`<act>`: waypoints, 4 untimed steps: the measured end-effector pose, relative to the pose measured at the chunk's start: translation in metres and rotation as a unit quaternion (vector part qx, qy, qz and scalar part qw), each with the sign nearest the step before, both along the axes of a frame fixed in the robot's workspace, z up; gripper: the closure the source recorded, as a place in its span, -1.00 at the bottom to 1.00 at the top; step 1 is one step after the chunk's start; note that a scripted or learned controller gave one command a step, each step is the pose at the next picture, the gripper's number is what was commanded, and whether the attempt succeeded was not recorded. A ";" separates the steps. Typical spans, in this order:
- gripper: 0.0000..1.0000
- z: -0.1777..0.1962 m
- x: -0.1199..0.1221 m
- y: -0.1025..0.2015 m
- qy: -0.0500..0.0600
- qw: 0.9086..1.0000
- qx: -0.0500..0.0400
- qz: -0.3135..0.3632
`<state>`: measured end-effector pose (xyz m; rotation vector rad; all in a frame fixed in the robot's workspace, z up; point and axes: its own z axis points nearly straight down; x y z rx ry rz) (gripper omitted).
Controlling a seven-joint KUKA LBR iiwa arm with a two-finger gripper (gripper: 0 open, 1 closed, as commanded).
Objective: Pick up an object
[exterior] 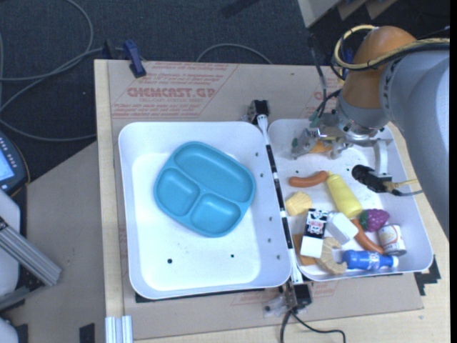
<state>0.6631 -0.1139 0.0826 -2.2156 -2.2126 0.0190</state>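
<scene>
- Overall, two shallow white bins are seen side by side on the worktop point(178, 91), which is covered by a brown printed board.
- The left bin point(143, 249) is occupied by a blue divided plate point(205, 188), laid flat a little above the bin's middle.
- The right bin point(414, 241) is crowded with small objects, gathered mostly in its middle and lower part.
- An orange sausage-shaped piece point(308, 180) is seen near the bin's upper middle, with a yellow bottle-shaped object point(343, 196) just below and to its right.
- A tan cracker-like block point(298, 204) lies by the bin's left wall, and a small black-and-white box point(316, 224) sits just beside it.
- A purple grape-like cluster point(375, 219) and a small can point(392, 239) are found toward the right wall, and a blue bottle point(368, 261) lies on its side along the lower edge.
- The arm point(400, 63) is extended in from the right, its orange band above the wrist being plainly visible.
- The end effector point(319, 143) is lowered over the upper left corner of the right bin, close to an orange item partly hidden beneath it.
- Whether the end effector is released or clenched cannot be told, and no object is seen to be grasped by it.
</scene>
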 end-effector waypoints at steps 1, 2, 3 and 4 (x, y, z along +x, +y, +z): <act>-1.00 0.000 0.001 -0.013 -0.001 1.000 0.002 0.001; -1.00 0.002 -0.055 -0.009 -0.005 1.000 0.001 0.000; 1.00 0.012 -0.053 -0.009 -0.008 1.000 0.001 0.000; -1.00 0.012 -0.053 -0.009 -0.008 1.000 0.001 0.000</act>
